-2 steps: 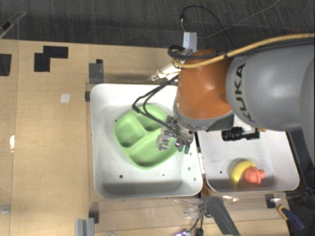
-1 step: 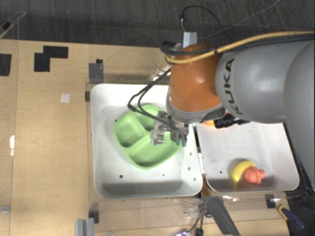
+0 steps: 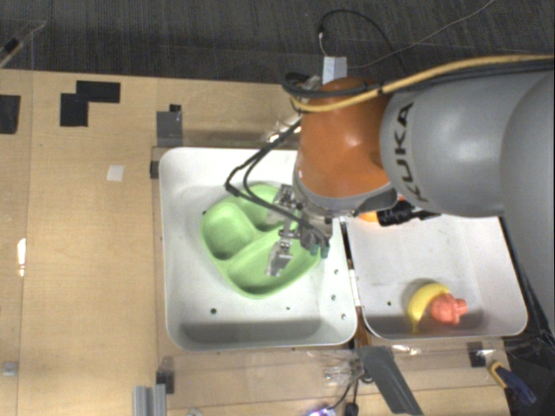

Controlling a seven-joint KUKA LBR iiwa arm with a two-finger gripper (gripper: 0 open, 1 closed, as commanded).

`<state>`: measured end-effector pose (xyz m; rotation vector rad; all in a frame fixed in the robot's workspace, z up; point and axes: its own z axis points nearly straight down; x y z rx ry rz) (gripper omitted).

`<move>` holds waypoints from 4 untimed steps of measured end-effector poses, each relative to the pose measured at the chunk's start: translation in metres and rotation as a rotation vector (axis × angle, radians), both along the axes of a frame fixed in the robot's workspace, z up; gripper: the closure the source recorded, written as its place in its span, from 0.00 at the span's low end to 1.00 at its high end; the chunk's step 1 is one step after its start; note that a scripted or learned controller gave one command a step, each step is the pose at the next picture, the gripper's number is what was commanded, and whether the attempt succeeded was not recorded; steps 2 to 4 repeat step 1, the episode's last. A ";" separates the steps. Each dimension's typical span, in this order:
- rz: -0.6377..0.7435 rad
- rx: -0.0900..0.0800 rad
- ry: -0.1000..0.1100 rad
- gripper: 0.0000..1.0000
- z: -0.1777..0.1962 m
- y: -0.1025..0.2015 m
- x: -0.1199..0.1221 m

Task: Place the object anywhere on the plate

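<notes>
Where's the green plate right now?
In the camera view the green plate lies in the left white bin, toward its right half, with the gripper directly above the plate's right compartment.

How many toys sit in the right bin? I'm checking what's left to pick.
2: a yellow banana and a pink toy, touching each other near the right bin's front edge. An orange bit beside the arm may be another, partly hidden.

You look down from one fixed camera above the bench [image 3: 78,258], tilted at a slant. It sits far enough back to frame both white bins: the left bin [image 3: 186,232] lies beneath the gripper's fingers [image 3: 279,258], the right bin [image 3: 486,258] beside them.
</notes>
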<state>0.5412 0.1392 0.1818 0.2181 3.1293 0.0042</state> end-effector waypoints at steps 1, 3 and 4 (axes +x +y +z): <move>-0.376 0.000 0.005 0.00 -0.055 -0.012 -0.054; -0.376 0.000 0.005 0.00 -0.055 -0.012 -0.054; -0.376 0.000 0.005 0.00 -0.055 -0.012 -0.054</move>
